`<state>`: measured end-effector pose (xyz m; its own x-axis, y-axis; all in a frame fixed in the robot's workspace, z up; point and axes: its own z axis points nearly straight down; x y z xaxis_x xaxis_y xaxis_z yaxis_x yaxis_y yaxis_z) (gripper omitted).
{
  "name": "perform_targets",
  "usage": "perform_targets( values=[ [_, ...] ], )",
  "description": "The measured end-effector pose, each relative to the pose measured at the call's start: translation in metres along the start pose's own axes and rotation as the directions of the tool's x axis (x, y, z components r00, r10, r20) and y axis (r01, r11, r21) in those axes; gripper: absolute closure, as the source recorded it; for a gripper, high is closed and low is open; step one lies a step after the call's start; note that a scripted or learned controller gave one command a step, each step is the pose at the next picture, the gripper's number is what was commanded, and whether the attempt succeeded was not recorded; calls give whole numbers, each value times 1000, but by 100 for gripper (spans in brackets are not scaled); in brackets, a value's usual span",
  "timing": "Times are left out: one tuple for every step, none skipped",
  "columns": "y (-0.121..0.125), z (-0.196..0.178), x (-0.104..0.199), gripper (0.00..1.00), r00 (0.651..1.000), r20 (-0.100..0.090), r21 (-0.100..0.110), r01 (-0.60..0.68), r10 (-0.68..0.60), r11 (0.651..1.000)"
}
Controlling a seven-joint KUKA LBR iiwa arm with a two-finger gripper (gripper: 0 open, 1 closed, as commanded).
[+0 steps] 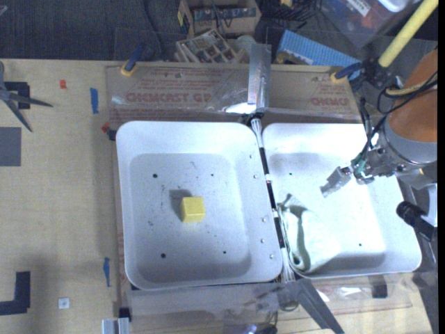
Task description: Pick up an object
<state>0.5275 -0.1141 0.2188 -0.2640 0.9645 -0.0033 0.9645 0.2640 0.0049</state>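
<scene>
Table (pixel 55 207): light wood surface carrying two shallow white bins side by side.

Left bin (pixel 139 141): holds one yellow block (pixel 193 209), lying flat near the middle of the bin floor, apart from every wall. Small dark specks are scattered over the floor around it.

Right bin (pixel 396 256): holds a greenish, limp item (pixel 299 239) against the left wall, beside the divider between the bins.

Arm (pixel 414 120): grey with an orange band, entering from the right above the right bin.

Jaws (pixel 336 181): over the right bin, well apart from the yellow block; how far open they stand cannot be told, and nothing shows between them.
</scene>
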Motion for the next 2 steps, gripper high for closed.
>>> perform_targets(
  values=[
    [-47, -38, 7, 0, 970, -4, 3, 242, -242, 970],
    [-54, 127, -29, 0, 977, 5, -8, 215, -215, 977]
  ],
)
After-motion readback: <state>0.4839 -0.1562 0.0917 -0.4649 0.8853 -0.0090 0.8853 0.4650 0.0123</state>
